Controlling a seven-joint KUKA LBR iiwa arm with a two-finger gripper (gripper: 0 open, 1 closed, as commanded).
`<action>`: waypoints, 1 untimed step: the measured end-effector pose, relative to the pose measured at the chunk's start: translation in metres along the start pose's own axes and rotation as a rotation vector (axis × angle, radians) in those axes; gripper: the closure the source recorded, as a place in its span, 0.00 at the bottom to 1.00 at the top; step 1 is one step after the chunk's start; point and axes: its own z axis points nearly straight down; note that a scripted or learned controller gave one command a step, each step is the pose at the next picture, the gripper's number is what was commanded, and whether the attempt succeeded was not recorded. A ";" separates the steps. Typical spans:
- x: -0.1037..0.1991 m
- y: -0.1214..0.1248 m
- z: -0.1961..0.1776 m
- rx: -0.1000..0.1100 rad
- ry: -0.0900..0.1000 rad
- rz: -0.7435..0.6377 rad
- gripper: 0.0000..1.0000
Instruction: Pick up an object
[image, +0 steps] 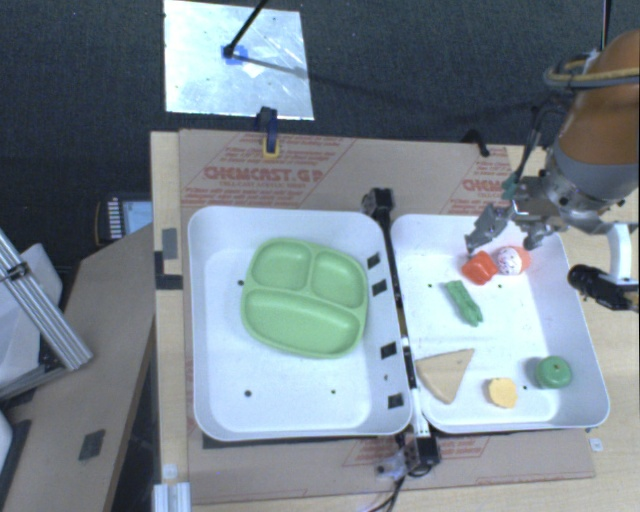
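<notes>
— Five loose things in the right bin (575, 345): one orange piece (479, 268), one pale round piece with red specks (510, 261), one green pod-like piece (464, 301), one tan wedge (444, 374), one yellow lump (502, 392). Plus one green round piece (552, 373), so six.

— And under the claw (512, 232)?

— Orange piece and speckled round one, touching each other, near the bin's far edge. Neither shown between the fingers; fingertips spread apart just above them, one toward each side.

— Long axis on anything?

— Green pod: runs slantwise, far-left to near-right, just near of the orange piece and apart from it. Tan wedge: tip aimed right, broad end against the divider between the bins. Orange piece too stubby to call.

— In the way?

— Only the speckled neighbour crowding the orange piece. Yellow lump and green round piece sit well apart, near the front right corner.

— Left bin (215, 390)?

— One pale green divided plate (304, 297), three compartments, lying flat mid-bin on the bench (300, 160).
</notes>
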 end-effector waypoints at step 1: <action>0.000 0.002 -0.007 -0.012 -0.001 -0.002 0.00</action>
